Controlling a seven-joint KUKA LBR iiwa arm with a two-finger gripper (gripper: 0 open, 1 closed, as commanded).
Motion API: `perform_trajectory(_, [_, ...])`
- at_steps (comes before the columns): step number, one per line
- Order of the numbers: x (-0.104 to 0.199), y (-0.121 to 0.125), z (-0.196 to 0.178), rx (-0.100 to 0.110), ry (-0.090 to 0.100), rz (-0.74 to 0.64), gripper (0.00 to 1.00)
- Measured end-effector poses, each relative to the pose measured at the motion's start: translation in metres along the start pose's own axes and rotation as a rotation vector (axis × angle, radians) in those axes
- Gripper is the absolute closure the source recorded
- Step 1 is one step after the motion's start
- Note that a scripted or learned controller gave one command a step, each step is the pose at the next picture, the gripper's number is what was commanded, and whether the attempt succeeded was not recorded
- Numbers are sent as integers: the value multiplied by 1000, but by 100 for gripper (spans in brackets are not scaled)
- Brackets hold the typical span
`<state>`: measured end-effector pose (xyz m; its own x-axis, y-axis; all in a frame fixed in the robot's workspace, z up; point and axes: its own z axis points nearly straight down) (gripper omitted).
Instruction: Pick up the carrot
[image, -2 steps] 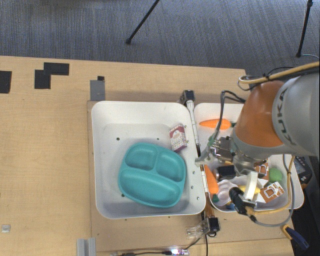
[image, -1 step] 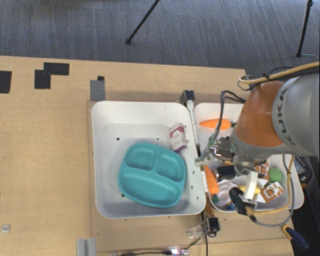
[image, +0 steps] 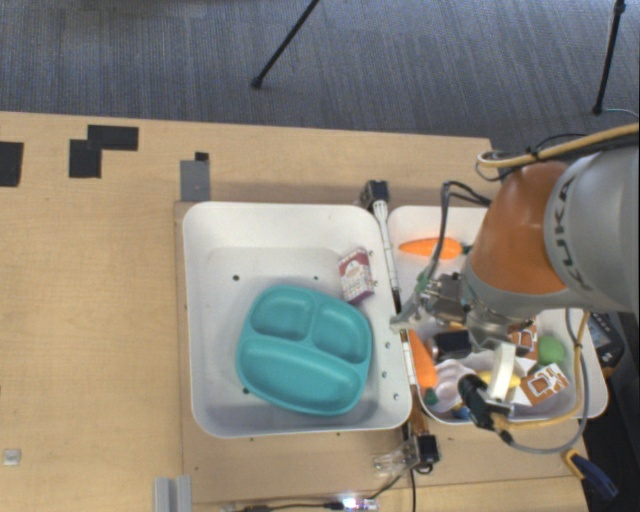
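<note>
Arm (image: 545, 240) reaches in from the right over the right bin (image: 597, 395). Gripper (image: 455, 340) sits low inside that bin; finger state cannot be judged. One carrot (image: 422, 360) lies by the bin's left wall, just beside the gripper. A second carrot (image: 428, 246) lies near the far wall. Left bin (image: 200, 300) holds a teal tray (image: 305, 348) and a small packet (image: 355, 275).

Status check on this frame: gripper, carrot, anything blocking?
Gripper low in right bin, finger state unreadable. Carrot at bin's far end, untouched, apart from gripper. Second orange piece by divider; arm overhangs bin; teal tray in left bin.
</note>
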<state>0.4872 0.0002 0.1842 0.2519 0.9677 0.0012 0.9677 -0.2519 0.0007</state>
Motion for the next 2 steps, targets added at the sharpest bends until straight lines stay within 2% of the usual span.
perform_trajectory(2, [0, 0, 0, 0, 0, 0, 0])
